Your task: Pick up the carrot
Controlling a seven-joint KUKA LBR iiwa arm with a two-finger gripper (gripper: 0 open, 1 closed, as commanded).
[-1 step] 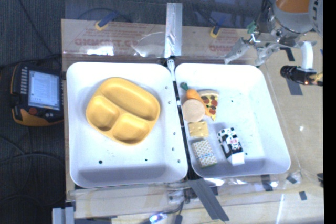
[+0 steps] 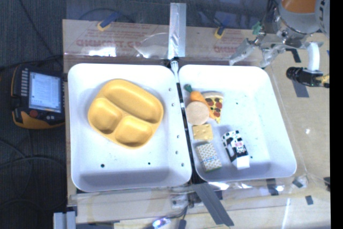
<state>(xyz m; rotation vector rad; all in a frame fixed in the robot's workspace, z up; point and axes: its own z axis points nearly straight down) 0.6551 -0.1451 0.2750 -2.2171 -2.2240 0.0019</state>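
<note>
The carrot (image 2: 196, 96) is small and orange with a green top. It lies in the right bin (image 2: 268, 115), close to the bin's left wall and near the back. My gripper (image 2: 252, 55) hangs above the right bin's back rim, up and to the right of the carrot and well apart from it. Its fingers are spread open and hold nothing.
A pizza slice (image 2: 215, 105) and a round tan bun (image 2: 197, 112) touch the carrot. A cheese square (image 2: 202, 132), a waffle piece (image 2: 208, 156) and a cow-patterned carton (image 2: 235, 148) lie nearer the front. A yellow divided plate (image 2: 125, 112) sits in the left bin (image 2: 86, 169).
</note>
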